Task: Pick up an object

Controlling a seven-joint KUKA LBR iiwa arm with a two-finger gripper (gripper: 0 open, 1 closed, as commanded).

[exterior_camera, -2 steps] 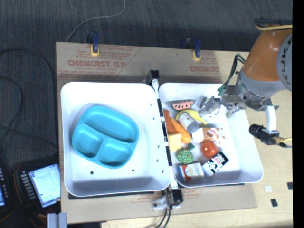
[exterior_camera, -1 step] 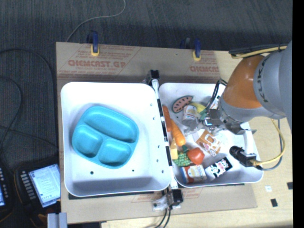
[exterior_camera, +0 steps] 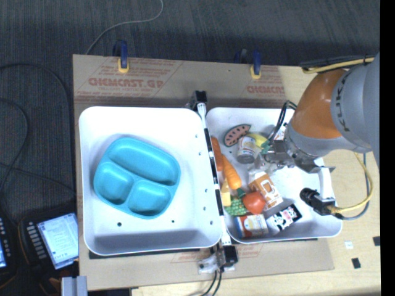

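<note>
A: Right bin (exterior_camera: 333, 230), contents?
B: Can (exterior_camera: 246, 149) near gripper (exterior_camera: 270, 155); carrot (exterior_camera: 231, 174), tomato (exterior_camera: 253, 201), carton (exterior_camera: 266, 189), melon slice (exterior_camera: 237, 133). Left bin (exterior_camera: 92, 233): blue tray (exterior_camera: 136, 175).

A: Fingers?
B: Hidden under wrist; open or closed, impossible to tell. Nothing seen held.

A: Handling of can?
B: Probably light, stiff, smooth, apt to roll. Best taken across the round sides, mid-height.

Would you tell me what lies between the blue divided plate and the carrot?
In the camera view, between the blue plate and the carrot lie bare white bin floor and the two bins' adjoining rims.
</note>
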